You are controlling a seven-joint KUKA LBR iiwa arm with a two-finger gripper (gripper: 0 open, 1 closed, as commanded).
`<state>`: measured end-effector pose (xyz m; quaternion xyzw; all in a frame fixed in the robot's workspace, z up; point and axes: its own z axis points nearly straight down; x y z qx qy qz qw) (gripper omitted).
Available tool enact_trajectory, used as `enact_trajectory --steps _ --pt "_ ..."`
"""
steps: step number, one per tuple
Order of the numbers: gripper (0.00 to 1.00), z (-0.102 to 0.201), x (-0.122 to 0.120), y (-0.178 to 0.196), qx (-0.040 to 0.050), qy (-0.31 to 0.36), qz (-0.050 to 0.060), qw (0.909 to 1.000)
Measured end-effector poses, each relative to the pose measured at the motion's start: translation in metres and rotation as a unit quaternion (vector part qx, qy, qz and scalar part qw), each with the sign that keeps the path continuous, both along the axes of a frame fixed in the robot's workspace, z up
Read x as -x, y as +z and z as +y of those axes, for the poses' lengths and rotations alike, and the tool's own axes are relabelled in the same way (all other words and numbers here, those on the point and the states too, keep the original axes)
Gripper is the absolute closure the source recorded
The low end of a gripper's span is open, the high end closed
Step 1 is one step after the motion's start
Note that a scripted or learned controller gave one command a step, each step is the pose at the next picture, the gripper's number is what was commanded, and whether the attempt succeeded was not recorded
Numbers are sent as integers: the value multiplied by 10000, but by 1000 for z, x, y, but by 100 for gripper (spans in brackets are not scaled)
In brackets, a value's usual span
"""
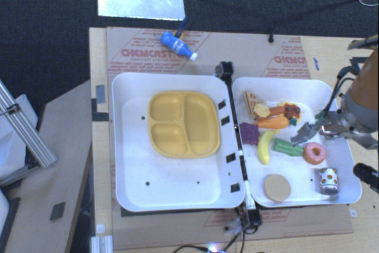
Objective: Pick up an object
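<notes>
White right bin point(340, 154) rim beside tool point(305, 133)

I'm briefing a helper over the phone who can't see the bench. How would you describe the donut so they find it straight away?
Look in the right white bin, the one crowded with toy food. Near its right side, just below the gripper, lies the donut, next to the green vegetable. It is the bin's only ring with a hole, topped in pink icing.

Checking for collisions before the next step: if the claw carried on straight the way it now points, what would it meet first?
Probably the green toy: the claw points left and down into the right bin, just above it. The donut lies beside that line. Height is unclear.
</notes>
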<state>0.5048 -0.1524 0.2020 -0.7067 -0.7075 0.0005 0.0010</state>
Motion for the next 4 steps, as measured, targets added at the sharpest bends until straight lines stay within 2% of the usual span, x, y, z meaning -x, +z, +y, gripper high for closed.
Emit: enact_trajectory --steps 2,3,4 --pt "0 8 3 -113 -5 -1 9 10000" --pt "100 8 2 -99 2 -2 -18 10000" --pt "100 7 0 -35 14 14 -49 10000"
